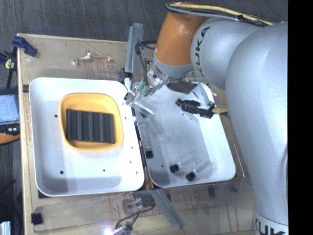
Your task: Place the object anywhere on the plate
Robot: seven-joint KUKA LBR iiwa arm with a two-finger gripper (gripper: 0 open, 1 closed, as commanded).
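- Claw (139, 96) at upper centre of frame, over upper-left corner of right bin (200, 136), just beside the divide from left bin (49, 170). Wide or narrow: cannot tell, too cluttered there.
- No held item made out at claw.
- Yellow plate (88, 99) mid-left of frame, flat in left bin.
- Dark ridged block (91, 126) flat on plate, roughly centred, inside the rim, apart from claw.
- Taking that block as the task's object: looks placed and let go, so task likely done.
- Left on that reading: only getting the arm clear.
- Caveat: clear piece with black caps (191, 168) at lower centre-right in right bin, well apart from claw, and small black bit (149, 154) near that bin's left wall. With either as the target instead: pick not yet started.
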